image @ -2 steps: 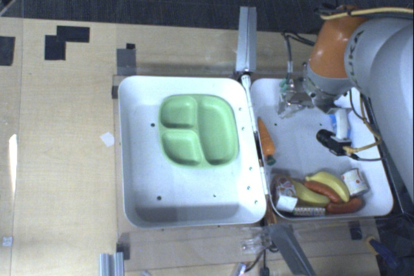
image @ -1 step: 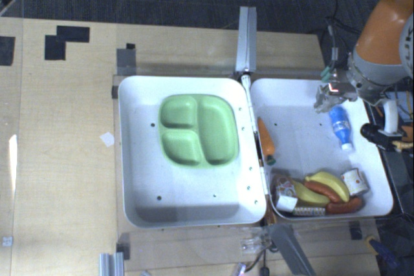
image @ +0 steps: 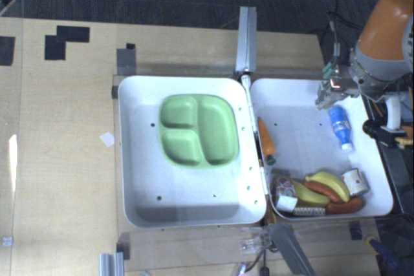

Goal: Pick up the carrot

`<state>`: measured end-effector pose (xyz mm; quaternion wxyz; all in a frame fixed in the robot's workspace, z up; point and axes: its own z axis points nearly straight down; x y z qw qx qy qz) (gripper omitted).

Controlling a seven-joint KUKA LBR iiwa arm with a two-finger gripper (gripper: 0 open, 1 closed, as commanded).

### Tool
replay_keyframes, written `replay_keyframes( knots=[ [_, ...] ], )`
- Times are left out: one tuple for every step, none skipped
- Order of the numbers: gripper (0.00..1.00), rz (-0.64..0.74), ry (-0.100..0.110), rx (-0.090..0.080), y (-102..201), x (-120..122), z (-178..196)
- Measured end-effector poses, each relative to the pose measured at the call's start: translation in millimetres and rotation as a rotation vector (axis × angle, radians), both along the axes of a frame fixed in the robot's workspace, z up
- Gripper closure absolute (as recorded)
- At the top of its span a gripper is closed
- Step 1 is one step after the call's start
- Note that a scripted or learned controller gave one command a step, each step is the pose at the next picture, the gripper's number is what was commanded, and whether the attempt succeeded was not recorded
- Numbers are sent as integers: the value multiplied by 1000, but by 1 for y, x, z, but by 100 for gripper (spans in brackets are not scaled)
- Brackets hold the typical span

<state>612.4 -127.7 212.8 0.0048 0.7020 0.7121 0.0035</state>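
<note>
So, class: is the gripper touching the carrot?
Apart. The camera view shows bare white bin floor between the gripper near the right bin's far wall and the carrot along its left wall.

Glossy white plastic bins [image: 136, 158], matt green plastic tray [image: 197, 129], wooden bench [image: 58, 158]

The arm [image: 388, 29] is cut off by the right edge. The gripper [image: 331, 95] is too small to resolve its finger spacing. The carrot [image: 265, 139] lies partly hidden against the right bin's left wall [image: 255, 139]. Packaging labels near the banana [image: 326, 183] are illegible.
</note>
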Motion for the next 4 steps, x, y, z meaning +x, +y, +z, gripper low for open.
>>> replay_keyframes(
  knots=[
    [100, 47, 4, -1, -78, 42, 27],
    [0, 47, 5, -1, -78, 42, 27],
    [0, -134, 8, 2, -44, 58, -83],
    [0, -278, 7, 3, -27, 36, -44]
  ],
)
